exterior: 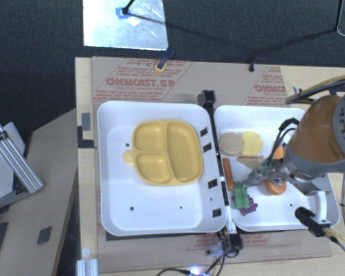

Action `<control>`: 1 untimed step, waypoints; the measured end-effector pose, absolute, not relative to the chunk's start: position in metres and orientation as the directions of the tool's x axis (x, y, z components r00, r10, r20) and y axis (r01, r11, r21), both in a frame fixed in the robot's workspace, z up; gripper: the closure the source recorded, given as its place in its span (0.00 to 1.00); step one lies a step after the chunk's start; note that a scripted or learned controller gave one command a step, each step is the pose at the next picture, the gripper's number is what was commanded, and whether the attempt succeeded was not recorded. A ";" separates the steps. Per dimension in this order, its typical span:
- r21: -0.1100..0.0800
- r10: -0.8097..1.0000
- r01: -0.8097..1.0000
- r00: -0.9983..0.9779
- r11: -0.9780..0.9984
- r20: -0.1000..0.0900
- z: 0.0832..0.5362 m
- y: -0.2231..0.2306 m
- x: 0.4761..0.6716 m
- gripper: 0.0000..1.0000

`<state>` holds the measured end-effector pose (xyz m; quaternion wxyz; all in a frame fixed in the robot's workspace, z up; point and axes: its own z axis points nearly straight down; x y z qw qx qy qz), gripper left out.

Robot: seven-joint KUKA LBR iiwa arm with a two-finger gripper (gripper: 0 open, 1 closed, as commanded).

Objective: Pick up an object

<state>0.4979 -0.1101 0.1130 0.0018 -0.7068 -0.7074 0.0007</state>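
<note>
Grey arm (pixel 325 137) bent low over right bin (pixel 276 112), pincer (pixel 257 176) seemingly empty, spread unclear.

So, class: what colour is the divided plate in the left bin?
Pale yellow: the divided plate shows plainly in the camera view.

Both white bins look like smooth moulded plastic with a soft sheen, the left bin (pixel 112 211) and the right bin (pixel 287 216) alike. The yellow divided tray (pixel 164 152) is smooth, slightly glossy plastic. Beneath them lies a matt brown cardboard sheet (pixel 138 80) printed in red. A metal plate (pixel 125 17) behind looks brushed and reflective. The floor (pixel 34 50) appears as dark, rough carpet.
</note>
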 end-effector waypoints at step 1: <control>0.006 1.000 1.000 -0.001 0.001 0.004 0.091 -0.109 0.502 0.00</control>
